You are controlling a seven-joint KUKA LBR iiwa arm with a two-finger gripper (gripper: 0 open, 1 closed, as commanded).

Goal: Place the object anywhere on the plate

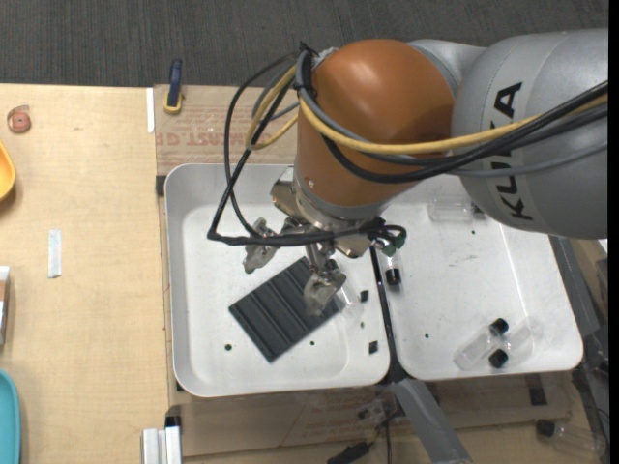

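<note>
gripper (322, 288) sits low over the dark ribbed plate (282, 309) in the left bin (193, 259), likely to set something down, but can't tell jaw state or where the object is.

A grey arm (542, 133) lettered KUKA is seen, banded in glossy orange (372, 114), looped by yellow and black cables (290, 85).
</note>
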